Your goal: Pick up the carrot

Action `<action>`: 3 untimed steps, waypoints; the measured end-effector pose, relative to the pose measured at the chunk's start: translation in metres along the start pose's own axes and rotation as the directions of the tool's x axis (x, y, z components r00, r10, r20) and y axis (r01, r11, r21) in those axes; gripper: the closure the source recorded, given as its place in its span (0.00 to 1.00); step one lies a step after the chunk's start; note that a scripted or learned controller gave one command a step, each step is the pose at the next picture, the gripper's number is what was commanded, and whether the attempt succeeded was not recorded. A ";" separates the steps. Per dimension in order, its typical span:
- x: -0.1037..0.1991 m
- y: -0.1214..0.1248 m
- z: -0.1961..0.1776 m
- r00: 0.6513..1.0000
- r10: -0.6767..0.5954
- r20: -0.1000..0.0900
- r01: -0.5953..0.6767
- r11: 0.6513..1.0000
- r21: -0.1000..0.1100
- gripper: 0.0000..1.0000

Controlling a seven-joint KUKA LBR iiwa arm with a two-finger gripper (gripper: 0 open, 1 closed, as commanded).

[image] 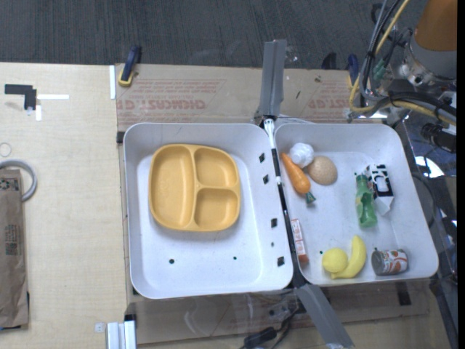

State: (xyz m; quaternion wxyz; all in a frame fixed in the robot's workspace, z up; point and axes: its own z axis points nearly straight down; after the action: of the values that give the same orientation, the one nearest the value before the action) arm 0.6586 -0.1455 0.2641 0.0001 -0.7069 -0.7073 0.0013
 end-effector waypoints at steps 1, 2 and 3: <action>0.043 -0.080 0.063 0.999 -0.041 0.000 0.041 0.999 0.001 0.00; 0.040 -0.026 0.117 0.992 -0.125 0.000 0.125 0.992 -0.001 0.00; 0.081 -0.077 0.073 0.986 -0.168 0.000 0.168 0.986 -0.001 0.00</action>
State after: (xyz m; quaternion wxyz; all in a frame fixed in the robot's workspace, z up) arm 0.5816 -0.0649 0.1912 -0.0001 -0.6448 -0.7644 0.0009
